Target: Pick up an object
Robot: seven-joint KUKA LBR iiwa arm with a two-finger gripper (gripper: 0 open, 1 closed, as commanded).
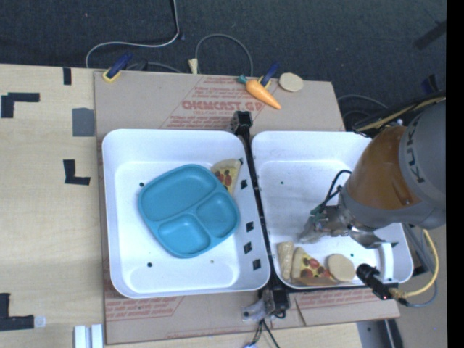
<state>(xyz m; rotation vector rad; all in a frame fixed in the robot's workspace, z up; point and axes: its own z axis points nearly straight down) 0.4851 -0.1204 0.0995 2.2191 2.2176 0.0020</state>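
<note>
Hand [317,227] sits low in the right bin [290,147], just above the pizza slice [303,264] lying along that bin's front wall; how wide it stands I cannot tell, since the grey arm [395,176] with its orange band covers most of it, and nothing shows between its tips.

Taking the black divider [254,209] between the two bins as the mark: well to its left, in the left bin [119,194], lies a blue tray [188,209] with three compartments, tilted a little on the white floor. Just left of the divider, touching the tray's far right corner, rests a second pizza slice [228,172].

Just right of the divider, at the front of the right bin, lies the first pizza slice, and touching its right end is a round tan disc [341,267]. The hand is near both, slightly behind them.

Beyond the divider's far end, on the cardboard sheet [145,107] under the bins, lies a toy carrot [262,93], and just right of it a small pale disc [291,83]. The tabletop [43,216] stretches away to the left of the cardboard.
</note>
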